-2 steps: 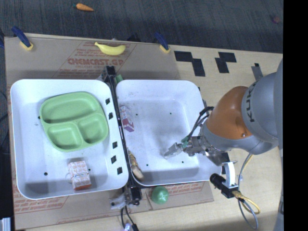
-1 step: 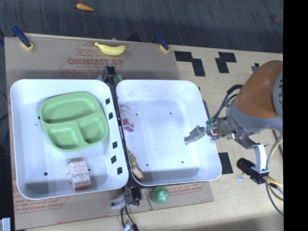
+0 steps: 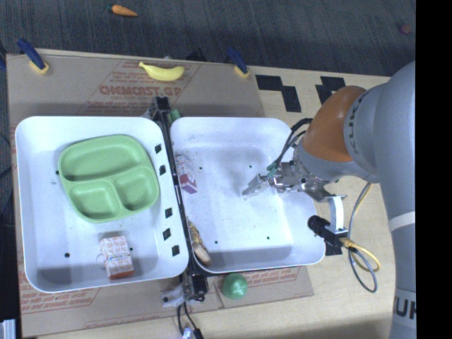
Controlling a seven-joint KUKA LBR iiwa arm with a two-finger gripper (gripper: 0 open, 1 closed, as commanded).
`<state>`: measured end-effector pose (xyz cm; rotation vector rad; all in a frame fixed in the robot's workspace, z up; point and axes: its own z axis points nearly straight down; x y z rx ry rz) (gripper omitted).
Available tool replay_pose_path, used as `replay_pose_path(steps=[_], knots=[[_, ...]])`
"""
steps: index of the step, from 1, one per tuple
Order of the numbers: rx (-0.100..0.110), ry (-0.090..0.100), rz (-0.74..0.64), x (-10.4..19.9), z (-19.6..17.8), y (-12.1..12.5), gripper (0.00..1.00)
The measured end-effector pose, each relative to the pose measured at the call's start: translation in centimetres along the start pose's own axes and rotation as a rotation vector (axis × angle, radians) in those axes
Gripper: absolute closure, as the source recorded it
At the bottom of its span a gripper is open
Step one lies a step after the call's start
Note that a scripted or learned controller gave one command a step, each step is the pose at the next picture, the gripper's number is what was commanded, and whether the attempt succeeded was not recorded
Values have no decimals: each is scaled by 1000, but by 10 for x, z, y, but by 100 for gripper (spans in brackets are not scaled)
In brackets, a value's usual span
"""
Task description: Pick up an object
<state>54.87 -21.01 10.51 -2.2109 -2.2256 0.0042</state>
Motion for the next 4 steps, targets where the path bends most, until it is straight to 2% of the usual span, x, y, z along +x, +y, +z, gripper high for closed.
replay_pose_path(steps=[1,2,3,4], knots=[[-6,-1,1,-1,-51,103,0],[-1,0,-1,0,13,108,0],[-2,0,-6,0,2,109,100],[-1,0,-8,1,2,109,0]])
